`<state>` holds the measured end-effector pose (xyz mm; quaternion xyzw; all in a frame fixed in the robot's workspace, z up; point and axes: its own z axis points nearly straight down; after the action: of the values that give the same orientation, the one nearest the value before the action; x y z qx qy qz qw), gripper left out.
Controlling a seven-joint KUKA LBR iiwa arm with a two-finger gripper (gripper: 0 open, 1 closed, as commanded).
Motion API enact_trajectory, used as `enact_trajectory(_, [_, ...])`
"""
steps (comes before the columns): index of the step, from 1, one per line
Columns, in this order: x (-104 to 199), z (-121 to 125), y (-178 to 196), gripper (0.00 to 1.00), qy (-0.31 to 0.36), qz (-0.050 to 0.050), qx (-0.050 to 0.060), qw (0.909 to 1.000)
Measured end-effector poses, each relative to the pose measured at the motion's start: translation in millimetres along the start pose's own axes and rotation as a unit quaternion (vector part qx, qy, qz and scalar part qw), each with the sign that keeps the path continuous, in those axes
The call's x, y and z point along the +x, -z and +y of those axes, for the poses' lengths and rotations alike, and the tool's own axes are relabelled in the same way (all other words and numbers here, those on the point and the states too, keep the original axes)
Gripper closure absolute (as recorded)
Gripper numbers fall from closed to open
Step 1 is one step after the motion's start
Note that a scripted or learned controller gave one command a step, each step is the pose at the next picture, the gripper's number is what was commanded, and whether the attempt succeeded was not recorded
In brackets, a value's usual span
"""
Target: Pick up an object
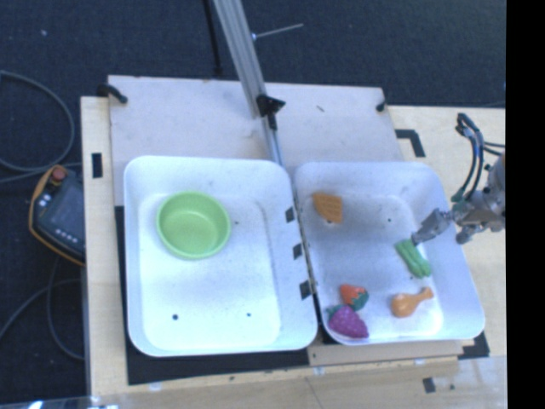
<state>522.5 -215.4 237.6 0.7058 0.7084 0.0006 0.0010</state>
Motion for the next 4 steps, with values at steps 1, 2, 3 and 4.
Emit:
enact_trajectory(1, [0.1,0.1,0.0,0.0,0.0,0.0,0.0,1.0])
enact_trajectory(2, [1.4,9.0,-55.9,0.0,-0.002,0.0,0.003,1.0])
enact_trajectory(3, [1.4,6.2,-98.3,0.0,-0.002,0.0,0.003,1.0])
enact_trajectory(4, [-3.0,9.5,-132.9,0.0,-0.003,-0.006,-0.005,1.0])
